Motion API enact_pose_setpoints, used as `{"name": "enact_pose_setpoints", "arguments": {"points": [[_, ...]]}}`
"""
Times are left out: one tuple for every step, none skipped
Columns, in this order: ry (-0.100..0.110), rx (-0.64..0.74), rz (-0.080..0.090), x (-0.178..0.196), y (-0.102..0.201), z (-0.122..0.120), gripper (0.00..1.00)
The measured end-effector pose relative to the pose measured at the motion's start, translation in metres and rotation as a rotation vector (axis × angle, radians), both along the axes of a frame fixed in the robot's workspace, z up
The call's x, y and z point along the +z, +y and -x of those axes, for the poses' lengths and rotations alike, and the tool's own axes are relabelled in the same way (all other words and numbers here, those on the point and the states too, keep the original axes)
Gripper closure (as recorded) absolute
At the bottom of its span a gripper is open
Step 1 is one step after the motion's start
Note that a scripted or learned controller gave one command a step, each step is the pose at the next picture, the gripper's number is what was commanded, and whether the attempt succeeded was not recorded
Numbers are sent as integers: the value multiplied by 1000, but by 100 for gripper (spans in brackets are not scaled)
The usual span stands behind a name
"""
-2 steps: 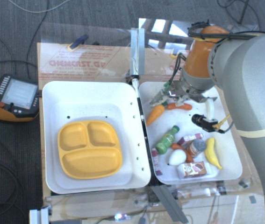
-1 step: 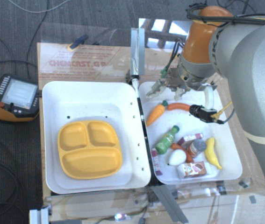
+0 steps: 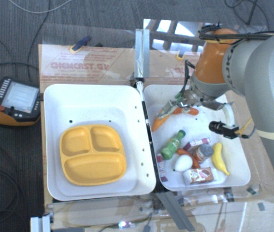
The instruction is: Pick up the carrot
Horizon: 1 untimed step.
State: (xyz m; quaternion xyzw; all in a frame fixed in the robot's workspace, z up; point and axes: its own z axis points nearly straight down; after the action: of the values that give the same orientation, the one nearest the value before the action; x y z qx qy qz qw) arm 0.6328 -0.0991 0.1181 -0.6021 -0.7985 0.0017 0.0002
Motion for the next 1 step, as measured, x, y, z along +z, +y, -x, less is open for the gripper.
{"name": "enact_pose_setpoints", "arguments": {"points": [[-12, -144, -3, -29, 1, 5, 0]]}}
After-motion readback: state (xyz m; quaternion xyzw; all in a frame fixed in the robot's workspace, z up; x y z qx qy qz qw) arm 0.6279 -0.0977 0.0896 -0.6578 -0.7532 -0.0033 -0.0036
